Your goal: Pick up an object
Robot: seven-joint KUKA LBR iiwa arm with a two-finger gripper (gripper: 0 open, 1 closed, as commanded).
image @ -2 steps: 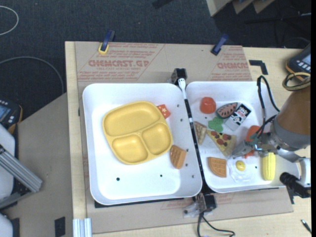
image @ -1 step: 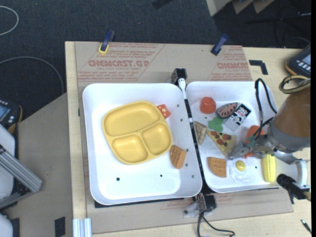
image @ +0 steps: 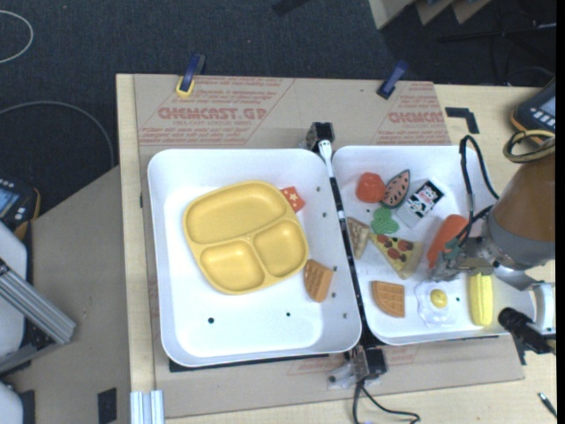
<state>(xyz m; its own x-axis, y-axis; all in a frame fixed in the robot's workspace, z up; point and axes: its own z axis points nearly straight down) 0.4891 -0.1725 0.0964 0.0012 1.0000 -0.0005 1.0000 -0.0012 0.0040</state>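
Observation:
The right bin [image: 415, 332] holds several toy foods: a red tomato [image: 370, 186], a watermelon slice [image: 397, 188], a black-and-white carton [image: 425, 200], a green piece [image: 385, 221], a sandwich wedge [image: 357, 235], a pizza slice [image: 397, 251], an orange carrot [image: 448, 233], a toast square [image: 388, 298], a fried egg [image: 437, 301] and a yellow corn cob [image: 481, 299]. My gripper [image: 447, 267] hangs low at the bin's right side, just below the carrot and above the egg. Nothing is seen held in it.
The left bin [image: 177, 325] carries a yellow divided plate [image: 244, 237], a small red-orange piece [image: 292, 200] at the plate's upper right and a brown pastry [image: 318, 281] near the dividing wall. The arm [image: 530, 215] covers the right bin's right edge. Cables [image: 472, 170] hang over that bin.

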